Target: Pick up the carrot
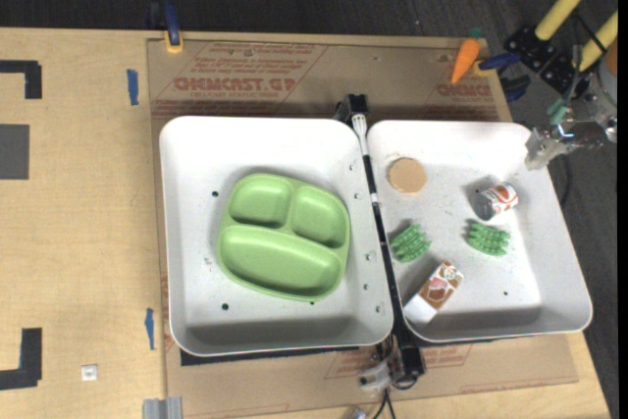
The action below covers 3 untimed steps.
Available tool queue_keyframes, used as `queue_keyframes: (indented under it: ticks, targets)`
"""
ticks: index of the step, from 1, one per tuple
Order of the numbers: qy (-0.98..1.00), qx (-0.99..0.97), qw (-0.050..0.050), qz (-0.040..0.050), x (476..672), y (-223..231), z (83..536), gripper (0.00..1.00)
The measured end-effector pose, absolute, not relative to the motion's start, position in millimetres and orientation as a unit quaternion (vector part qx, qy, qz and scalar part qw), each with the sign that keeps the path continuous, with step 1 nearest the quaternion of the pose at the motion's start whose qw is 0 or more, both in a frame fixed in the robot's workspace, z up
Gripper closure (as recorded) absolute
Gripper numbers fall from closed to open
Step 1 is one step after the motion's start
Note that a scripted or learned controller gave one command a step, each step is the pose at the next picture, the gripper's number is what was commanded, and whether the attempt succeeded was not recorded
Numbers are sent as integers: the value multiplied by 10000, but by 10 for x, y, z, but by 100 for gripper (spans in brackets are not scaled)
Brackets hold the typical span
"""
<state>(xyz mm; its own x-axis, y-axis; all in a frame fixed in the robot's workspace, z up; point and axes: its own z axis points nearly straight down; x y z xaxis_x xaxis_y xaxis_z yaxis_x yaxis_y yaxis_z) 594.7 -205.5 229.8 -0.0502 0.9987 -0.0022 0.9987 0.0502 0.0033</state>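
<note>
Lying outside the bins, tapered orange carrot (464,61), flat cardboard (294,78) beneath

- A carrot (465,60) coloured orange with a green top was seen on the board, beyond and to the left of the gripper (546,148).
- A pale green divided plate (285,234) was seen in the white bin (186,211) farthest from the gripper.
- In the white bin (549,299) just beside the gripper, a tan disc (406,176), two green leafy pieces (409,242) (487,238), and a red-and-white can (497,199) were seen.
</note>
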Motion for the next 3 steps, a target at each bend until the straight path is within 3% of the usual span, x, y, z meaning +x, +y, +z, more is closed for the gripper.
queue_keyframes:
  ticks: [1, 2, 3]
  targets:
    - [7317, 6816, -8, 1, 5951, -1012, 2461, 100]
    - [8349, 5503, -3, 0, 5226, -1497, 2861, 100]
    - [7620, 6476, -13, -3, 5041, -624, 2502, 100]
